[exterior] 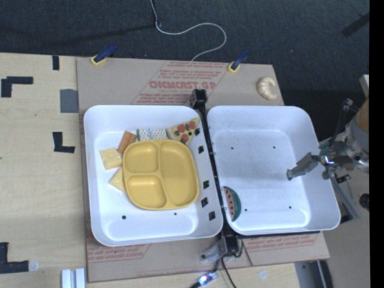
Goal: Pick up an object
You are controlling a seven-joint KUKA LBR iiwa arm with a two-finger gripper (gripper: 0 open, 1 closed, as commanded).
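Over at 3 o'clock, on the right bin's (270, 120) rim, sits the gripper (298, 171), so here's what worries me. The nearest thing to grab in that bin is the watermelon slice (231, 203), tucked at 7 o'clock hard against the wall by the divider. A flat piece jammed in a corner like that is tough: I'd guess a finger clips the wall or just skates over it and comes up empty. Everything else is in the left bin (96, 161): a yellow divided plate (161, 174) in the middle, with crackers (111, 158) at its 9 o'clock and a pizza slice (186, 129) at its 12 o'clock, partly under its rim, so those are awkward too. The arm reaches in low from the right, wrist roughly level, one dark finger poking toward 9 o'clock. Can't tell how wide the jaws are from this angle, and nothing shows between them.
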